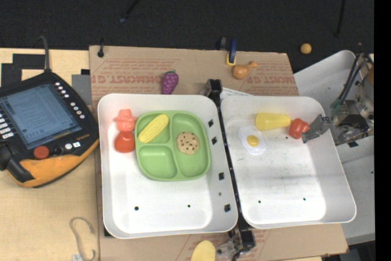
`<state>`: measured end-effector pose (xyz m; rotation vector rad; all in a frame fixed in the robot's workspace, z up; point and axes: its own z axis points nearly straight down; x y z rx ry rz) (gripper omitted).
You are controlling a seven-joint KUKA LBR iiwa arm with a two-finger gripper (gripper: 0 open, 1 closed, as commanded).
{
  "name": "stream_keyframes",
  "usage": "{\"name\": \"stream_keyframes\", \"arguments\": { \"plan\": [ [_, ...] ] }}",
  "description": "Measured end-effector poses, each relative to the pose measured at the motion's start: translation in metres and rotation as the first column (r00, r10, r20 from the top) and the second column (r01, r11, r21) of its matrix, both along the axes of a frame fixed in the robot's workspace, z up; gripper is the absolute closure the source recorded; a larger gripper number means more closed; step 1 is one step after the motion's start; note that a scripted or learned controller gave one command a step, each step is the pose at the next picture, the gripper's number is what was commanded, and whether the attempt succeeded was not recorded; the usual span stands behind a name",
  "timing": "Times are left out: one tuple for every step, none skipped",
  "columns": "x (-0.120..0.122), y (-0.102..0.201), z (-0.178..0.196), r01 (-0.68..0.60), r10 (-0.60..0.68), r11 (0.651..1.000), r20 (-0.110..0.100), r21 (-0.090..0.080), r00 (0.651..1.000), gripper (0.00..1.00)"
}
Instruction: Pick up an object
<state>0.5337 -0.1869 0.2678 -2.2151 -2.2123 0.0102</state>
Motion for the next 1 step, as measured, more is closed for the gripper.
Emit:
{"name": "stream_keyframes", "arguments": {
  "plan": [
    [0.0019, -0.0003, 0.0060, -0.002, 0.002, 1.000, 0.012, -0.003, 1.000, 0.00]
  ]
}}
